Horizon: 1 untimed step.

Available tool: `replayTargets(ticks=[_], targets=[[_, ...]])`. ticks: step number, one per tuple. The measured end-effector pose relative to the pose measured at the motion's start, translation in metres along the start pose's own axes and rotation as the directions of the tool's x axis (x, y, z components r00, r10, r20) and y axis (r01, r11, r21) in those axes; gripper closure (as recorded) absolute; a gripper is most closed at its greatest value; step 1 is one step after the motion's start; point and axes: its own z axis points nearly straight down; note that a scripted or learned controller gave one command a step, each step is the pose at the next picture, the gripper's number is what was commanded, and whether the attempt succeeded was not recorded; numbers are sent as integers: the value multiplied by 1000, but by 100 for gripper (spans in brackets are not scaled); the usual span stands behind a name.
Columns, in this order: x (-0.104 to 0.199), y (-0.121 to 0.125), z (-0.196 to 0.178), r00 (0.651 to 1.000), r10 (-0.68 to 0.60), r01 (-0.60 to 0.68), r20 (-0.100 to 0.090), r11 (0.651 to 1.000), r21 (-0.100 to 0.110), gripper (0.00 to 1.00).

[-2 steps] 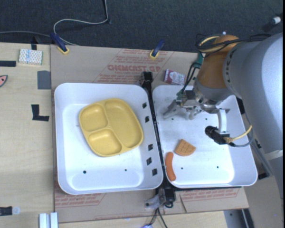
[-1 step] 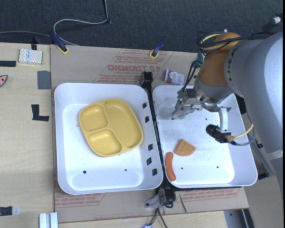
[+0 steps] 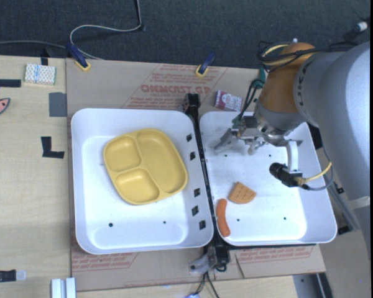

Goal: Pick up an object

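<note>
While hovering over the right bin [image 3: 311,228] with gripper [image 3: 227,143] empty, finger spread unclear — approach step; next, dropping onto the cracker [image 3: 241,194] or sausage [image 3: 222,216] lying nearer the front rim

Two shallow white bins sit side by side on the table: the left bin [image 3: 87,185] holds one yellow divided tray [image 3: 145,165] with three compartments, while the right bin [image 3: 311,219] holds two food items, one orange wedge-shaped piece [image 3: 241,194] and one orange sausage [image 3: 222,216]. Two yellow clips [image 3: 204,66] mark the cardboard's upper edge. One small packet [image 3: 227,100] lies above the right bin.
</note>
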Motion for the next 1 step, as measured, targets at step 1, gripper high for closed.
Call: replayTargets(ticks=[1], targets=[[1, 0, -9, 1000, -1, 1, -2, 1000, 1, 100]])
